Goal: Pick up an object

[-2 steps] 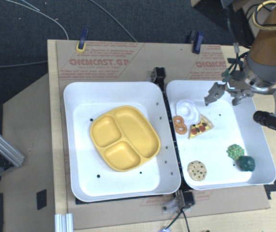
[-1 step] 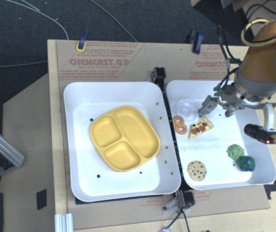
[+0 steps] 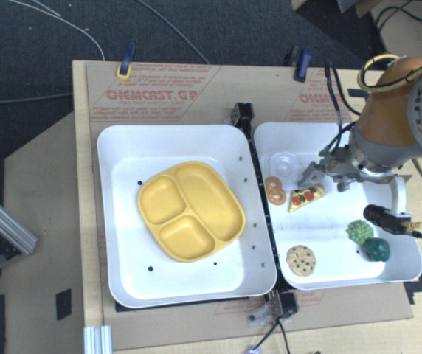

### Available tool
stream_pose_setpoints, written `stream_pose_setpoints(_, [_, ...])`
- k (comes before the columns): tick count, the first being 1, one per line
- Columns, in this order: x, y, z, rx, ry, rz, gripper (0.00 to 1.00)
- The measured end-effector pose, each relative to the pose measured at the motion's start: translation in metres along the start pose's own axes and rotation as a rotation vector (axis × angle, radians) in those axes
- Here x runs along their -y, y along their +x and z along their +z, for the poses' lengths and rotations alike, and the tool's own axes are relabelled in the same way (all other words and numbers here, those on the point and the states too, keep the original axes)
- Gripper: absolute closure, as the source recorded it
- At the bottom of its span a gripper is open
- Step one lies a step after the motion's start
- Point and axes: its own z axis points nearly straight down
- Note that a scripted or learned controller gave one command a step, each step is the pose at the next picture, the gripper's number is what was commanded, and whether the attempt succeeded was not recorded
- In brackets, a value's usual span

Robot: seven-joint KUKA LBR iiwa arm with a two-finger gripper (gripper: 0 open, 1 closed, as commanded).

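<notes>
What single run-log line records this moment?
hand above right bin | nearest: pizza slice | yellow tray in left bin

Bench (image 3: 93,198) bears two white bins (image 3: 122,271), seemingly level.

Two white bins: left bin (image 3: 115,198), right bin (image 3: 344,268). One yellow divided plate (image 3: 190,209) in the left bin. Right bin has one pretzel (image 3: 274,190), one pizza slice (image 3: 307,197), one cookie (image 3: 300,259), one broccoli piece (image 3: 359,231), one dark green round item (image 3: 377,250), one clear cup (image 3: 283,164). Two blue clamps: (image 3: 126,63), (image 3: 300,63).
</notes>
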Motion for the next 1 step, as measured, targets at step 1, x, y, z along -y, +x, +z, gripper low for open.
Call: stream_pose_setpoints(1, [-0.0001,0.0008,0.0362,-0.001,-0.004,-0.001,0.0])
